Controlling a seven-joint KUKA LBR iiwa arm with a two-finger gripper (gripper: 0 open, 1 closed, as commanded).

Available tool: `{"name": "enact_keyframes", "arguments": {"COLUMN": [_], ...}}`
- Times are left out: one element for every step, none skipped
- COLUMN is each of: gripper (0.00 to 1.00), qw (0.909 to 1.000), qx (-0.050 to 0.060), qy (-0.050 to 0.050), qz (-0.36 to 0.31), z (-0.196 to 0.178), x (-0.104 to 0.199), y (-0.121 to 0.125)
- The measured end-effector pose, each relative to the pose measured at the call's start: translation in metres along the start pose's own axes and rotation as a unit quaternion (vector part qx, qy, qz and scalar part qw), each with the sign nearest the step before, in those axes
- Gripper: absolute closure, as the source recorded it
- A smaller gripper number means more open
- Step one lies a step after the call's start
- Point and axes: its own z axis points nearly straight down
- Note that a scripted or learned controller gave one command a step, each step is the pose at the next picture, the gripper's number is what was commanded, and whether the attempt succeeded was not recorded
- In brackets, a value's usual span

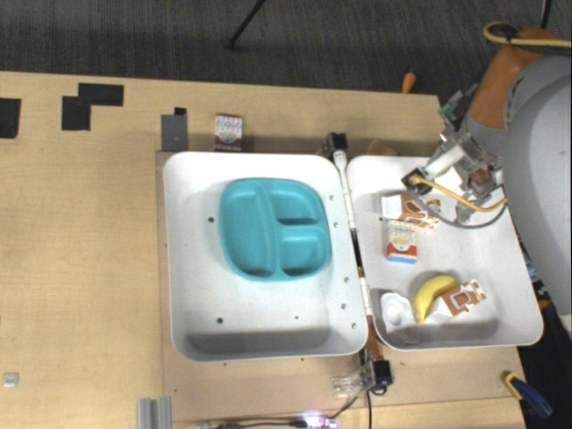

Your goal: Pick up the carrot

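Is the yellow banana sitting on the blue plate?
No, the curved yellow banana lies in the right white bin, while the turquoise divided plastic plate sits in the left white bin.

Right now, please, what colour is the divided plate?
The plate is teal, clearest in the camera view.

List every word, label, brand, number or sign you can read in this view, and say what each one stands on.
No text here can be read.
Print on the small carton in the right bin: orange and blue, too blurred.
Print on the upper packet: too small.
Print on the lower packet beside the banana: too small.
Patterned face of the small box on the bench: unreadable.
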Motion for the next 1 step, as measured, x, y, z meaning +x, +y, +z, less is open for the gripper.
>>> {"name": "enact_keyframes", "arguments": {"gripper": [1.0], "qw": [1.0], "qx": [0.0], "qy": [0.001], "qz": [-0.006], "z": [-0.0114], "x": [0.0023], "y": [-0.0007]}}
